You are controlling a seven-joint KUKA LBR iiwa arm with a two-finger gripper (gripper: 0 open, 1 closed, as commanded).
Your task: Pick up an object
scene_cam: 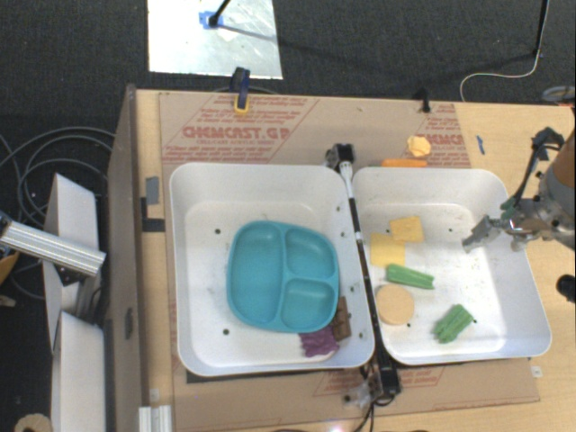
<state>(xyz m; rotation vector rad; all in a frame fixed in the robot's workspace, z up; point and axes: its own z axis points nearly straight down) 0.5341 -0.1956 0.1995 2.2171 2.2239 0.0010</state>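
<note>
Green toy point(454, 322) apparently below gripper point(481, 232).

Two white bins point(202, 268), one teal plate point(283, 275), two green pieces point(409, 277), three yellowish pieces point(406, 230), one purple piece point(317, 342).

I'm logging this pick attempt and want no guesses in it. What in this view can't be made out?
- End effector, camera view: small and blurred above the right bin; finger state unreadable.
- Arm: cut off by the right edge.
- Brown piece and purple item in the left bin: partly tucked under the teal tray; identity unclear.
- Two green objects: too small to identify.
</note>
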